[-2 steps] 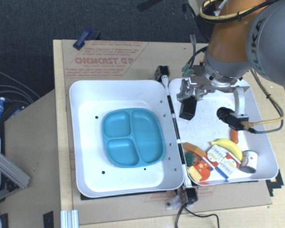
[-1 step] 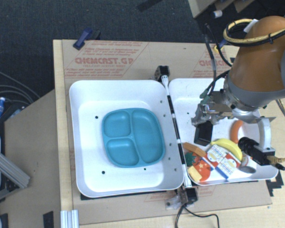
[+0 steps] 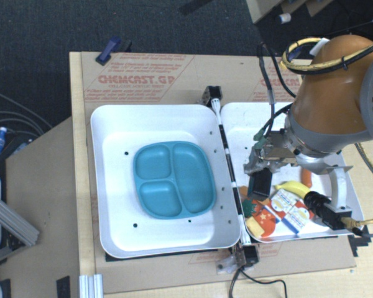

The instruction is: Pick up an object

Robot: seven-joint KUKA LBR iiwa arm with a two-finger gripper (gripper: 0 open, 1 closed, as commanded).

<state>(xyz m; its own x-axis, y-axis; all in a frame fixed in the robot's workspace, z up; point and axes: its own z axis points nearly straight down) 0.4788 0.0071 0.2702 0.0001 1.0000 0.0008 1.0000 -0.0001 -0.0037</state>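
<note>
In the right bin point(image 3: 239, 129), the gripper point(image 3: 261, 166) hangs low by the left wall. The wrist hides its tips, so I cannot tell whether it is open or closed. A black block point(image 3: 259, 182) sits right under it. Just beside lie a banana point(image 3: 290, 187), an orange piece point(image 3: 306, 178), a printed card point(image 3: 289, 211) and a red toy point(image 3: 261, 220), bunched at the near end. The left bin point(image 3: 112, 141) holds a blue plate point(image 3: 173, 179).
</note>
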